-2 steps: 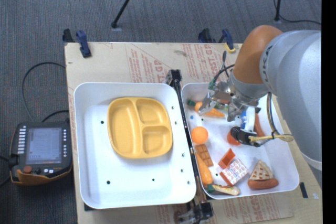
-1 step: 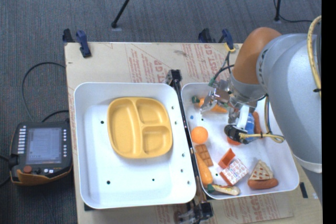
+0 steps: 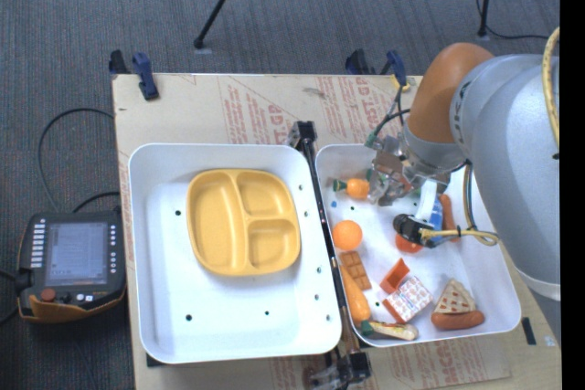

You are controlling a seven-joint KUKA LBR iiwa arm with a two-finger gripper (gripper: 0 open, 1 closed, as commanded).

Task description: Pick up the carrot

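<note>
Carrot (image 3: 356, 298) lies along the right bin's (image 3: 484, 274) left wall, at 7 o'clock from the gripper (image 3: 388, 187). Gripper hovers low at the bin's 11 o'clock corner beside a small orange fruit (image 3: 357, 188); opening cannot be judged, nothing visibly held

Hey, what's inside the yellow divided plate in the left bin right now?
The yellow plate shows three bare compartments, with no food in any of them. It sits flat in the left bin, so whatever lies beneath it is covered.
</note>
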